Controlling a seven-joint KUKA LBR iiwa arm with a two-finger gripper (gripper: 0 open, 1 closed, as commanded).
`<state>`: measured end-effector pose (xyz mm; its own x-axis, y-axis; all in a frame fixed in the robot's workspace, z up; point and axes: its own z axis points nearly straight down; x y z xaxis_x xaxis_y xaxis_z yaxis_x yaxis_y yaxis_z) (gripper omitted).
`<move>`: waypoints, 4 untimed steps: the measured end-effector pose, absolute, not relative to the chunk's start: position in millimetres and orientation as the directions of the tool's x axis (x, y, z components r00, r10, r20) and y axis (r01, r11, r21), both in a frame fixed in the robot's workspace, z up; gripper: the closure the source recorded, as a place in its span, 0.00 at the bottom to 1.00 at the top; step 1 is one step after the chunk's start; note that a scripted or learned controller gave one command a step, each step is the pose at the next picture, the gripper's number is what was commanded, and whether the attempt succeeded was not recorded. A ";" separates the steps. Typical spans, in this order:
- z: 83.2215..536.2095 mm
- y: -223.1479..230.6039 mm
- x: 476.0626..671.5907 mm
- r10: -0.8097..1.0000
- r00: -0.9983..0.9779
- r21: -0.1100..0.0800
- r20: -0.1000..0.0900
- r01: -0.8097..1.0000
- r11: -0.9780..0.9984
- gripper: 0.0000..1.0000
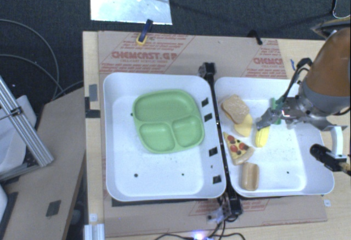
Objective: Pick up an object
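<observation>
In the right bin lie a bread slice, a pale yellow wedge beside it, a pizza slice, a tan roll and a yellow piece. My gripper reaches in from the right, low over the bin, its tips just above the yellow piece and right of the bread. The yellow piece sits right under the fingertips; whether it is gripped cannot be made out.
The left bin holds a green divided plate. A black divider with clips runs between the bins. The arm's grey and orange body overhangs the right bin's far right side.
</observation>
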<state>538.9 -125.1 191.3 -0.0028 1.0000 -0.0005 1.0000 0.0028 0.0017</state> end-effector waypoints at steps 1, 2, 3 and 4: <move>89.0 -174.0 558.3 1.000 0.001 0.000 -0.001 1.000 -0.001 0.00; 85.2 -199.4 591.3 1.000 -0.003 0.006 -0.002 1.000 0.003 0.00; 95.7 -198.4 590.4 1.000 -0.001 0.004 0.000 1.000 0.001 1.00; 84.9 -130.0 666.6 1.000 -0.011 -0.002 0.001 1.000 0.011 1.00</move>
<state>666.6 -130.0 84.9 -0.0112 0.9999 0.0013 0.9999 0.0112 -0.0015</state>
